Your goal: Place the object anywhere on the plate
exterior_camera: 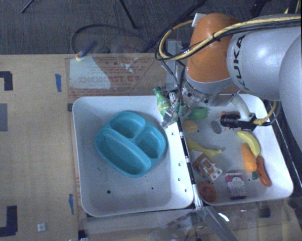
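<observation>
— Wooden counter [38,146] with blue tape marks, two white bins side by side. What's nearest us?

— Along the near edge of the right bin [287,187] sit small packets: a round reddish one [208,191], a red-and-white one [235,184], and a printed carton [207,166]. Just beyond them lie an orange carrot-like piece [249,159], a redder one [263,172] beside it, a banana [249,142] and a long yellow item [205,148].

— And the left bin [89,194]?

— It carries the teal plate [131,142], divided into three compartments. Nothing rests in any of them, so I'd judge the placing not yet done.

— Where's the arm?

— Further back, the grey arm [260,54] with its orange band [212,39] reaches in from the right, and the gripper [171,111] hangs over the divide between the two bins, just beyond the plate's far right corner.

— Holding anything?

— A green bottle-like object [162,101] shows at the gripper, near the fingers, but the wrist crowds the spot; whether it is truly clamped, or how wide the fingers stand, I cannot tell.

— So what remains?

— If that green object is the one carried, the pick looks done and the carry is nearly there: a short move left and nearer over the plate, then release. If it isn't held, the grasp itself remains.
</observation>
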`<state>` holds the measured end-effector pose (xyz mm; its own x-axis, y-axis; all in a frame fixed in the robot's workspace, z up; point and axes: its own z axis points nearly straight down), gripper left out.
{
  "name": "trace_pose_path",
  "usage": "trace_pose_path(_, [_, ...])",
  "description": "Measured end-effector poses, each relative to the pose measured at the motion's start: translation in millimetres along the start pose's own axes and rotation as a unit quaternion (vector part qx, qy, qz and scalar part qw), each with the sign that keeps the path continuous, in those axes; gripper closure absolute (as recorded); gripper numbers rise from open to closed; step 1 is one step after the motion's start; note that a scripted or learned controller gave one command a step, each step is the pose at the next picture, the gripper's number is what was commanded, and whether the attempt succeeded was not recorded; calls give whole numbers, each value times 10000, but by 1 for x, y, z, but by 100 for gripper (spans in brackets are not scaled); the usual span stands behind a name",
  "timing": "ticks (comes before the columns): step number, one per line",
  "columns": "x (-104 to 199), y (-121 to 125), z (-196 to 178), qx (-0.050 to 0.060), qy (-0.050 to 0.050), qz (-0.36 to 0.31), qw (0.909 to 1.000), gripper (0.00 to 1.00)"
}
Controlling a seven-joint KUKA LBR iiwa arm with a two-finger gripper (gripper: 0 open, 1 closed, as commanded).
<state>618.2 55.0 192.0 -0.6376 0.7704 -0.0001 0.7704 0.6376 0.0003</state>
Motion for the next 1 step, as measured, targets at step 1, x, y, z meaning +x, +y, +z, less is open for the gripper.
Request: trace_pose_path(1, [0,0,0,-4,-1,3,10000,0])
